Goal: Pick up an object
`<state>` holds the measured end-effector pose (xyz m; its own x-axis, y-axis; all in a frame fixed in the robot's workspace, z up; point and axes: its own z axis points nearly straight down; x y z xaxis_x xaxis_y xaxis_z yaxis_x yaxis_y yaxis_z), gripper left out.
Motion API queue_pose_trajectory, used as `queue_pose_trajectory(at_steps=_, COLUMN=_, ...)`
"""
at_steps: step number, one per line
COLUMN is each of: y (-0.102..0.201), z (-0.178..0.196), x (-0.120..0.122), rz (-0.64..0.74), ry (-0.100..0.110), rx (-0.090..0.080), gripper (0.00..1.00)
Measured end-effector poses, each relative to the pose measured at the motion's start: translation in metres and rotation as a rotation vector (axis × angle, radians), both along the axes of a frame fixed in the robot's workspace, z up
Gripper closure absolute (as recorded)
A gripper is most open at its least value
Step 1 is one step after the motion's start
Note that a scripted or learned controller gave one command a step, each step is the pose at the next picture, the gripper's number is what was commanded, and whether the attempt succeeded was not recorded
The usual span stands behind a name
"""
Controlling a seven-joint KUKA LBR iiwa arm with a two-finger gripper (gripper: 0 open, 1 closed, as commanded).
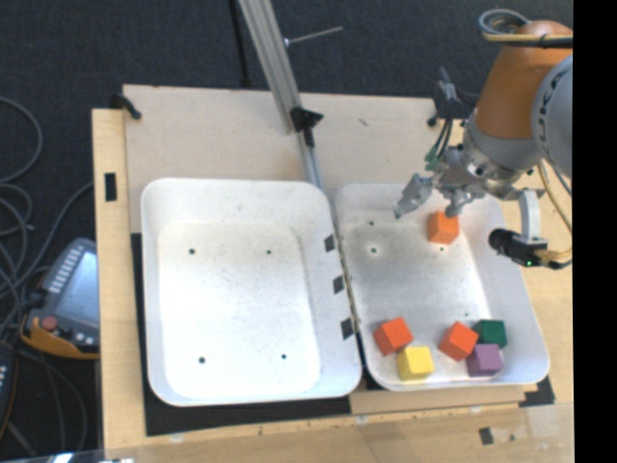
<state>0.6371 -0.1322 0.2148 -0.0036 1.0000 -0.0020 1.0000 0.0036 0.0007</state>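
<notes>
Grey arm [554,85], orange band, thin cables, metal fingers [413,195].

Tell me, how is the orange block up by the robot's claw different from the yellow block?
The orange block sits alone at the far end of the right bin, just under the gripper; the yellow block lies at the near end, crowded among other blocks. Orange against yellow is the plain colour difference. Both are small cubes of similar size in that same bin.
</notes>
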Motion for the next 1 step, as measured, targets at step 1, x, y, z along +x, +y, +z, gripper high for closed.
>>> queue_pose_trajectory(at_steps=1, y=0.0383, z=-0.0765, x=0.0131, rz=0.001, ry=0.006, rx=0.002, gripper=0.0)
